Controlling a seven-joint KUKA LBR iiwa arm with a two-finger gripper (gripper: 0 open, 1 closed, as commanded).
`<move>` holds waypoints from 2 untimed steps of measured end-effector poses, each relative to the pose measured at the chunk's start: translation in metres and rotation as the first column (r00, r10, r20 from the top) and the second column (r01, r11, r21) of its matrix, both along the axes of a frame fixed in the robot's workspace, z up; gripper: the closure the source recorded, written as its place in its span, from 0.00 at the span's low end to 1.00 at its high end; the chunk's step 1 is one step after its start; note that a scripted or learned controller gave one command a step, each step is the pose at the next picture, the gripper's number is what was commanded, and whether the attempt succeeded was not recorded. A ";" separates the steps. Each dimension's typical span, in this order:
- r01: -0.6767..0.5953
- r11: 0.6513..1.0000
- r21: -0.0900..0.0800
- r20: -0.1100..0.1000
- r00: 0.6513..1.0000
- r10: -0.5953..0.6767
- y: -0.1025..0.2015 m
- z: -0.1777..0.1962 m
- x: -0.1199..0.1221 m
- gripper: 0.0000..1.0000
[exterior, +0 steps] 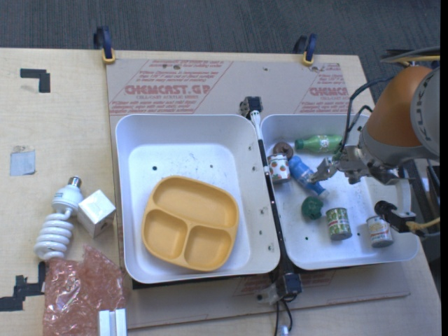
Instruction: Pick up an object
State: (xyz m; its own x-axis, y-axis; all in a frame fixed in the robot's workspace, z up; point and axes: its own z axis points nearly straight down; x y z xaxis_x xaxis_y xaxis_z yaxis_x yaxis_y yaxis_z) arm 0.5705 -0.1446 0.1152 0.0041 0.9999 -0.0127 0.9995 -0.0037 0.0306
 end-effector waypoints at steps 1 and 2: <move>-0.003 1.000 0.013 -0.031 1.000 0.004 0.047 -0.023 -0.043 0.00; -0.002 1.000 0.012 -0.029 1.000 0.002 0.046 -0.013 -0.042 1.00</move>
